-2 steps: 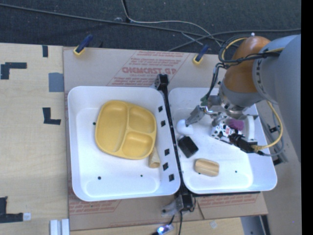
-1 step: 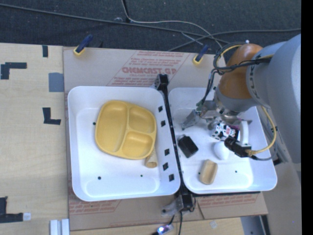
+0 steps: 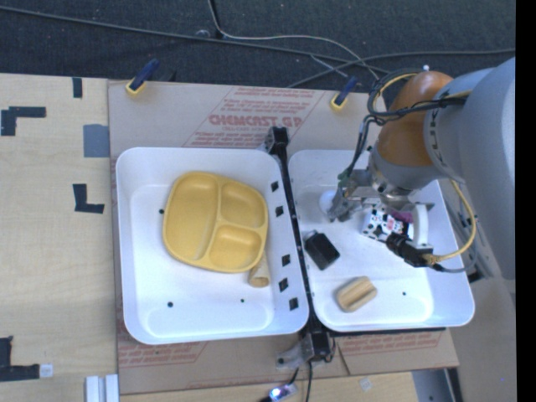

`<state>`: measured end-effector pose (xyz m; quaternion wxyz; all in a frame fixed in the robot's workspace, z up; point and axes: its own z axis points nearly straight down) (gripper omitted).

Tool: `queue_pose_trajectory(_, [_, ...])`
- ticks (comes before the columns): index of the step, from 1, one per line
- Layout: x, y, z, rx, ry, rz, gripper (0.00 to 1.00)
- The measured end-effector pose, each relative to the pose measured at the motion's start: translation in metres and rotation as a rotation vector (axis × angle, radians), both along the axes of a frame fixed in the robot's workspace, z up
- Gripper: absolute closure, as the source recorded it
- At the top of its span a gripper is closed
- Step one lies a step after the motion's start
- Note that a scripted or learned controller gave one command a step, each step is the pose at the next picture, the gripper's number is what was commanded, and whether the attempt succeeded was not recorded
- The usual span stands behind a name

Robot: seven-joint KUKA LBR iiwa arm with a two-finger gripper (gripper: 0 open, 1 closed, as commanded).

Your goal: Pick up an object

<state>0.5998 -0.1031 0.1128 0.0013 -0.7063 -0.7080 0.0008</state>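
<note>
- Your gripper (image 3: 356,201) sits low over the right bin (image 3: 435,304), near that bin's upper left part, hung beneath the grey arm (image 3: 477,132) and its orange band (image 3: 410,132).
- You cannot tell from this slanted overhead view whether the pincer is open or closed; the wrist body hides most of it, and nothing can be seen held there.
- Just beside the wrist, toward the lower right, you see a small black-and-white patterned piece with a touch of pink (image 3: 383,223); whether it belongs to the tool or lies in the bin is unclear.
- Below and left of the gripper, a small black block (image 3: 321,250) lies on the floor of the right bin, close to the divider between the two bins.
- Farther down, a tan, rounded block (image 3: 356,294) lies in the same bin, apart from the black block and well clear of the gripper.
- In the left bin (image 3: 142,291) you have a yellow divided plate (image 3: 215,221) with three compartments, lying flat.
- A small beige piece (image 3: 259,275) pokes out from under the plate's lower right edge, touching it.
- Both bins rest on a cardboard sheet (image 3: 251,115), held at its far edge by two clamps with yellow tips (image 3: 142,75).
</note>
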Motion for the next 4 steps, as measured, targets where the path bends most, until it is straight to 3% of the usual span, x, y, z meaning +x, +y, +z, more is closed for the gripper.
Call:
queue_pose_trajectory(2, [-0.001, -0.005, 0.104, -0.002, -0.007, -0.002, 1.00])
queue_pose_trajectory(3, [-0.001, -0.004, 0.132, -0.001, -0.004, -0.001, 1.00])
queue_pose_trajectory(4, [0.005, 0.053, 0.121, 0.000, -0.001, 0.004, 1.00])
